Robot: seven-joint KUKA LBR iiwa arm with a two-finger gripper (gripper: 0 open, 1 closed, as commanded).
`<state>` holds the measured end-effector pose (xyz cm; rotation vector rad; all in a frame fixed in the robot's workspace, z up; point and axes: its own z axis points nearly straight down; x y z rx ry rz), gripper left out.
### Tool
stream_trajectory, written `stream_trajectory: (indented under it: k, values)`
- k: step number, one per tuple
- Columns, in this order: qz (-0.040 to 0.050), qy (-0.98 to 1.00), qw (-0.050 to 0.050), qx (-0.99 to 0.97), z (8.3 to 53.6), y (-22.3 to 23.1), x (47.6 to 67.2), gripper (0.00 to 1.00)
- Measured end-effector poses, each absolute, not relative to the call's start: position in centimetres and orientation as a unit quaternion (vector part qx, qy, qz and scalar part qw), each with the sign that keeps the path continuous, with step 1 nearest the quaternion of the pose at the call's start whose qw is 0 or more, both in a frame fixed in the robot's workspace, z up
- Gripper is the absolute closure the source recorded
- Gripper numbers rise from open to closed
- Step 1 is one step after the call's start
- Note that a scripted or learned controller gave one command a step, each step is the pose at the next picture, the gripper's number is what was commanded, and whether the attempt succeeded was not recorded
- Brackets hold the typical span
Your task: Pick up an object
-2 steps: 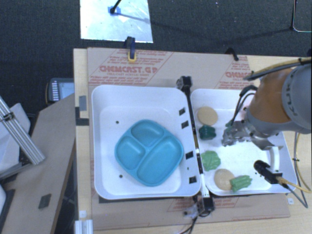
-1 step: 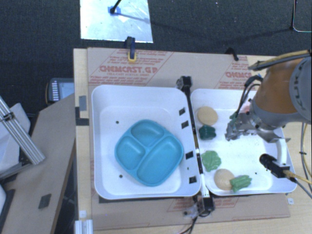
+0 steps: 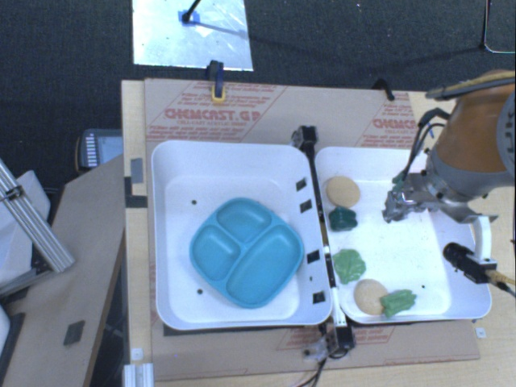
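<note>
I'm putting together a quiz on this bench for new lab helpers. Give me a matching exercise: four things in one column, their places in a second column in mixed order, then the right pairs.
Things
1. blue divided plate
2. dark green piece
3. gripper
4. nearer tan disc

Places
A. over the far half of the right bin
B. right bin, by its near edge
C. left bin
D. right bin, beside the divider, just in front of the farther tan disc

Pairs: 1-C, 2-D, 3-A, 4-B
</note>
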<state>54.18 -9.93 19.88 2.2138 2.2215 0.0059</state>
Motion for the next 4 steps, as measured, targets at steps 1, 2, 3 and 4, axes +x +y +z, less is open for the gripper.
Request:
stream_trajectory:
  k: [1,2,3,4]
  values:
    - [0.0024,0.709,0.003,0.706,25.3,-10.0,54.4,1.00]
    - [0.0017,0.710,0.001,0.704,25.8,-4.8,55.7,1.00]
    - [0.0016,0.711,0.000,0.703,24.9,1.4,57.0,1.00]
    - [0.0007,0.710,0.000,0.704,23.2,6.4,57.8,1.00]
